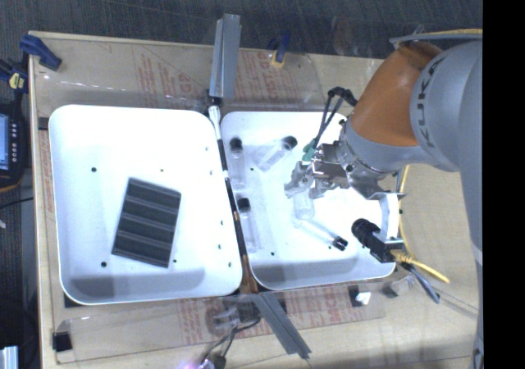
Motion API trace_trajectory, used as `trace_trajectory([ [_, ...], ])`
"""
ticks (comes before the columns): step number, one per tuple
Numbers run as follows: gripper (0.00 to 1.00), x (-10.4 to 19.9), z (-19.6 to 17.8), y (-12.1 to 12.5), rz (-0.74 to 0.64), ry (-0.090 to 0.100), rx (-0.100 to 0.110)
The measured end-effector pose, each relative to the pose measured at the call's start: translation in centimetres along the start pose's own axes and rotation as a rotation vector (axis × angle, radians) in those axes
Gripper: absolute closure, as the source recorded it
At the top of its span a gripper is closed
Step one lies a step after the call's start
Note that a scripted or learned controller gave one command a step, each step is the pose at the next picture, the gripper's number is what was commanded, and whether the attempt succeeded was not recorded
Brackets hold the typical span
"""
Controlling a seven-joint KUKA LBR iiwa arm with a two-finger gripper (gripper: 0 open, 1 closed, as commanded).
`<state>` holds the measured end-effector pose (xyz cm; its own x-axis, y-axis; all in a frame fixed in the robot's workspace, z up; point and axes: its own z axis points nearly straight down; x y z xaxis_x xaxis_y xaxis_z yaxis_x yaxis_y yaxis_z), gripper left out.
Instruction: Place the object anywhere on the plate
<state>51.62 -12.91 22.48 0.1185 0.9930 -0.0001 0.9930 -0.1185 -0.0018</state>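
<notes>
A dark grey ridged plate [148,221] lies tilted on the floor of the left bin [74,129]. In the right bin [328,273] lie several clear tubes with black caps: one near the back [273,152], one along the left wall [238,159], another further forward by that wall [248,224], and one toward the front [318,233]. My gripper [299,184] hangs low over the middle of the right bin, between the back tube and the front tube. A faint clear shape [304,208] sits just below it; I cannot make out whether it is gripped.
A raised divider [230,195] where the two bins' rims meet separates the right bin from the plate's bin. A metal bar [224,56] stands behind the bins. The grey arm with its orange band [394,105] covers the right bin's back right corner.
</notes>
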Motion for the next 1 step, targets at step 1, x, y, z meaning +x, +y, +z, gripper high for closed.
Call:
trace_trajectory([
  [1,1.0,8.49,-0.45,6.78,0.277,0.0,0.003],
])
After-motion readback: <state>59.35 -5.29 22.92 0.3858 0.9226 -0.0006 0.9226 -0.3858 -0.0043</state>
